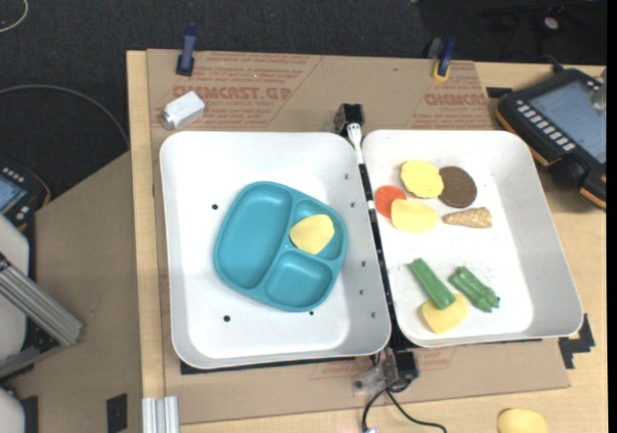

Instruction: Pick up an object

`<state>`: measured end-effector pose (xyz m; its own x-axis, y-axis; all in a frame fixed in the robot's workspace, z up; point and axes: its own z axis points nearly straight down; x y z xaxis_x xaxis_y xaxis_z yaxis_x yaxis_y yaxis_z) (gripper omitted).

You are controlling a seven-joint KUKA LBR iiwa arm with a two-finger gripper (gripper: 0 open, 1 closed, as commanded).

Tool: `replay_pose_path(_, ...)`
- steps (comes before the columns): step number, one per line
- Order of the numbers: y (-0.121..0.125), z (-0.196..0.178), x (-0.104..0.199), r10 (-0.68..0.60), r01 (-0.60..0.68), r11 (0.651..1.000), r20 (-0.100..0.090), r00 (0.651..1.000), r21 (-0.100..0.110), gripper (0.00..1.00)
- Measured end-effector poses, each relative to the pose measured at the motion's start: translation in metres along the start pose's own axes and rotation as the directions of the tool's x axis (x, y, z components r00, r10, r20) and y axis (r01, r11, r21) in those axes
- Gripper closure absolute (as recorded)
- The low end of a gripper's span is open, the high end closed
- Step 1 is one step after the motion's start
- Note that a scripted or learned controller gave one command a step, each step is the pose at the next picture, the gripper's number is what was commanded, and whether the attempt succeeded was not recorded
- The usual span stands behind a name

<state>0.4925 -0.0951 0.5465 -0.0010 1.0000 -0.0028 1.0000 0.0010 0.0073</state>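
Risk: in the right bin [540, 229], the green pieces [431, 284] touch a yellow piece [443, 315], so a grab could catch two or slip.
Far cluster: the brown piece [458, 186] is crowded too.
Count: two bins, one blue tray [253, 248], four yellow, two green, one brown.
Fingers: open or closed, cannot tell.

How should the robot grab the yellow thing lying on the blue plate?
Probably from straight above, across its narrower middle. The yellow piece lies flat and alone in one compartment of the blue plate, so nothing crowds it. The compartment's ridges run close by, so the jaws would best come down along the open length of that compartment.
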Motion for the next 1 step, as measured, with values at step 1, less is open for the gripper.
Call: replay_pose_path(1,0.0009,-0.0106,0.0000,0.000,0.000,1.000,0.002,1.000,-0.005,1.00)
